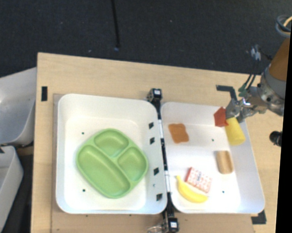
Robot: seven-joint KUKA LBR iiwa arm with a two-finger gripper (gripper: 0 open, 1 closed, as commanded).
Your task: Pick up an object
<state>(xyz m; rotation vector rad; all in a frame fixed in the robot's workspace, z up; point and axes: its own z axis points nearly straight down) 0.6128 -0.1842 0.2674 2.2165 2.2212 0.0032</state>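
There's the arm, orange band glowing above a grey metal wrist. Thin cables trail around its dark end effector.

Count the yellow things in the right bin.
2: a banana by the near edge beside the pink box, and a yellow cylinder at the far right by the end effector. Nothing looks hidden.

Even, bright overhead light washes the white bins to near glare; shadows are faint, the surrounding floor dark, detail slightly soft.
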